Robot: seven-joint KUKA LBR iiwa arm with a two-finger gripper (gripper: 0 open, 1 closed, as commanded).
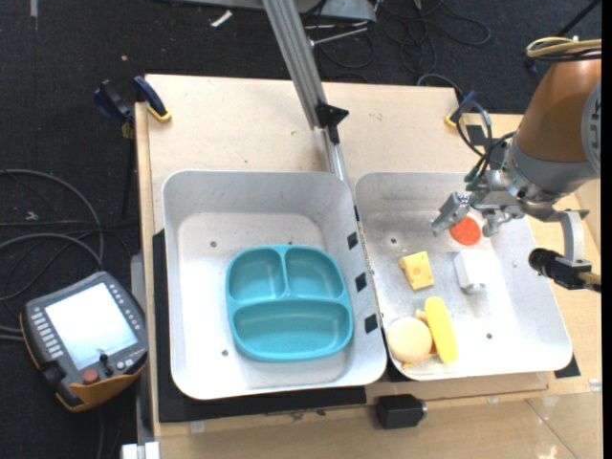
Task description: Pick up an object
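In the right bin (535,347) lie a red-orange round object (466,231), a yellow cheese wedge (416,270), a small white block (469,273), a yellow banana (440,330) and a cream round object (408,339). My gripper (469,220) hangs over the bin's upper part, right above the red-orange object. Its fingers are spread apart, one (445,216) to the left of that object and one to its right. The gripper is open, and the object looks to rest on the bin floor between the fingers.
The left bin (191,256) holds a teal divided plate (287,301). A slanted metal pole (298,51) comes down to the wall between the bins. A teach pendant (86,338) sits off the bench at the left.
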